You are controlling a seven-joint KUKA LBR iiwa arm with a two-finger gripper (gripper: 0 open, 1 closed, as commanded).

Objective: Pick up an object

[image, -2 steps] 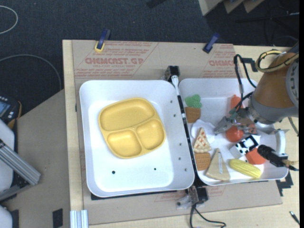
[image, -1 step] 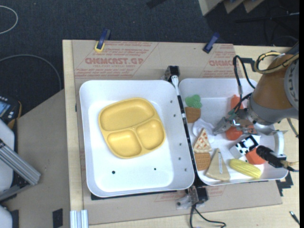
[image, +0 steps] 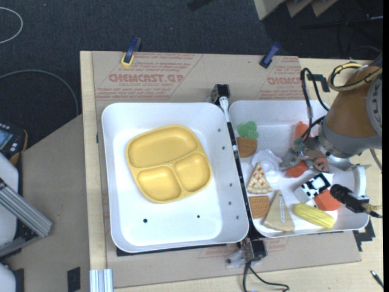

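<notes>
Toy foods (image: pixel 285 190) crowd right bin (image: pixel 267 111); yellow tray (image: pixel 168 162) in left bin (image: pixel 121 224); jaws' state unclear.

Yellow tray (image: pixel 165 162), white bins (image: pixel 115 163), seemingly checkered toy (image: pixel 313 186).

The grey arm (image: pixel 355 111) — orange band above the wrist — bends down from the right, gripper (image: pixel 302 157) low, pointing leftward.
</notes>
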